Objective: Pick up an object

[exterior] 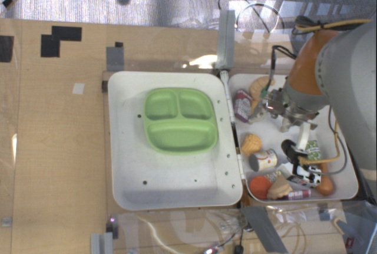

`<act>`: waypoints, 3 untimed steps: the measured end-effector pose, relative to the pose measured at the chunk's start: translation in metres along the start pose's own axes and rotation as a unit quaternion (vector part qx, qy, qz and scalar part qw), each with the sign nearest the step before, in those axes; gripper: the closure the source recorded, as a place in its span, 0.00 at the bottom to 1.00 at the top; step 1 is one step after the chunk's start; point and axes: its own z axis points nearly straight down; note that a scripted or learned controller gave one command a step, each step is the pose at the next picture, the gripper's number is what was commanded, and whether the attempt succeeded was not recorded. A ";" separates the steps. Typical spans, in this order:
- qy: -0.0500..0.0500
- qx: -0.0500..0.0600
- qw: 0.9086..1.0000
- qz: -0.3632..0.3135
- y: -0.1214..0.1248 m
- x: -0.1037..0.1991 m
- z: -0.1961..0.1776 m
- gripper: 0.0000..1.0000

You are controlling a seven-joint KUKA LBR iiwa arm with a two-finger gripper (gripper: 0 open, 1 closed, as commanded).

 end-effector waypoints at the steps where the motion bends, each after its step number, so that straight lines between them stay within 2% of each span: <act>1: -0.002 0.013 1.000 -0.020 0.078 -0.022 -0.025 0.00; 2: 0.000 0.000 0.995 -0.096 0.014 -0.014 -0.002 0.00; 3: -0.001 0.014 0.995 -0.098 0.068 0.014 0.002 0.00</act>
